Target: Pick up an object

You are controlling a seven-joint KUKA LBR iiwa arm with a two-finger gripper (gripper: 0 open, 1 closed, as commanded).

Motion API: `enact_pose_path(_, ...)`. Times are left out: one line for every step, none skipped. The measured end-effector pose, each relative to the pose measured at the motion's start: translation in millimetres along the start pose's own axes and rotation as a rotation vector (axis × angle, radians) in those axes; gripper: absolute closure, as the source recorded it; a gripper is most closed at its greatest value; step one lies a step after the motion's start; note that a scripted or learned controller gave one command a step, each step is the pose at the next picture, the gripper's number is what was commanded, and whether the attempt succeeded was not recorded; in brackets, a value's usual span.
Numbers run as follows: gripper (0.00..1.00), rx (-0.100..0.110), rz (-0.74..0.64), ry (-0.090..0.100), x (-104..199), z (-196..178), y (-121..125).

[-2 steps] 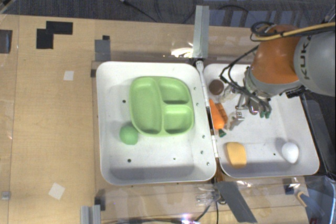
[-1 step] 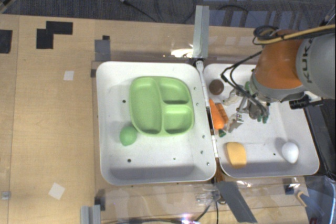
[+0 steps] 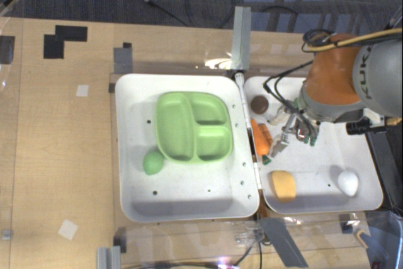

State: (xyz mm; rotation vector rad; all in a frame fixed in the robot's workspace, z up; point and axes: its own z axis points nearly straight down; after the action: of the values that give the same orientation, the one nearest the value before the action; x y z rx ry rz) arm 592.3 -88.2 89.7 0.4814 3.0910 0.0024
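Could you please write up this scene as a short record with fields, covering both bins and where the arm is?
left bin: green divided tray; small green ball touching the tray's lower left corner
right bin: orange carrot-like piece by the left wall; brown round thing; yellow block; white egg shape
arm: over the right bin
hand: low, just right of the orange piece; grip not discernible

2 white bins [image 3: 135,198], 1 green tray [image 3: 192,126], 1 green ball [image 3: 153,163] (left bin), 1 yellow block [image 3: 284,185]
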Motion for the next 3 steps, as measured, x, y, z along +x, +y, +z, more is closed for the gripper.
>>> enact_pose_path(0.0, -0.001, 0.065, -0.004, 17, -1, -3)
enact_pose_path(0.0, -0.001, 0.22, 0.0, 9, 0, -5)
enact_pose_path(0.0, 0.0, 0.422, 0.001, -1, 0, 0)
